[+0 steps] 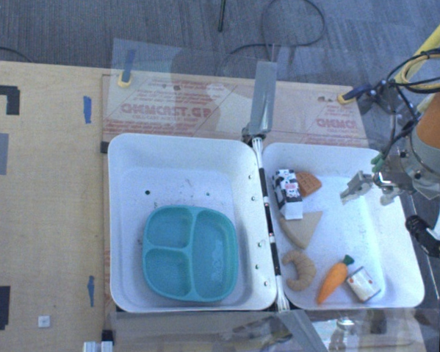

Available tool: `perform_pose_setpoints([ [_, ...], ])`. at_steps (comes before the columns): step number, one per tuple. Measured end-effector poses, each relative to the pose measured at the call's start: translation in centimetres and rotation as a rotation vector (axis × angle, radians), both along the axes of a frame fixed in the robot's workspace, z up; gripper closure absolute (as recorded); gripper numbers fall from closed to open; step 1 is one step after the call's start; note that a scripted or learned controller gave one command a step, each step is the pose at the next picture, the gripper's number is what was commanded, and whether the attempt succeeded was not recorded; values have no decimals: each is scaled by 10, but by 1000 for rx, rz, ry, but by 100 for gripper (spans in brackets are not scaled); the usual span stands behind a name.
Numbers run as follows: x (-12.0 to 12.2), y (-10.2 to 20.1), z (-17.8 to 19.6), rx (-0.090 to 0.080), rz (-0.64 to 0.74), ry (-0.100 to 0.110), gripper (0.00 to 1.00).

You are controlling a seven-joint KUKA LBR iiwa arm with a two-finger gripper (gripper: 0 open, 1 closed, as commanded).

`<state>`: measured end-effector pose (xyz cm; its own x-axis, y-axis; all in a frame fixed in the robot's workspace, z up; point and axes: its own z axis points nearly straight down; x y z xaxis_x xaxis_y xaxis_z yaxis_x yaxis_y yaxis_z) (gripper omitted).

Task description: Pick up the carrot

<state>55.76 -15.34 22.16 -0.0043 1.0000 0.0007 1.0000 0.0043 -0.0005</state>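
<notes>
One carrot in right bin, near front edge, tip pointing front-left, green top toward back-right; small white carton just beside it on right, croissant near on left. Gripper hovers over bin's back-right part, well apart from carrot, nothing between fingers; jaws look spread. Judgement: toy carrot, light, stiff, smooth skin probably slippery, tapered so could squirt out. Best hold across thick upper body below green top, jaws square to long axis, clear of carton

carrot in right bin
</notes>
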Motion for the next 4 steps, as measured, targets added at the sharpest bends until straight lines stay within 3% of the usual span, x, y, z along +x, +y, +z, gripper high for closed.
perform_pose_setpoints([
  [1,-49,9,-65,0,-3,-1,0],
  [2,-75,18,-133,-1,114,-11,0],
  [3,-74,13,-122,-6,105,-17,100],
  [4,-78,94,-37,-1,23,0,100],
])
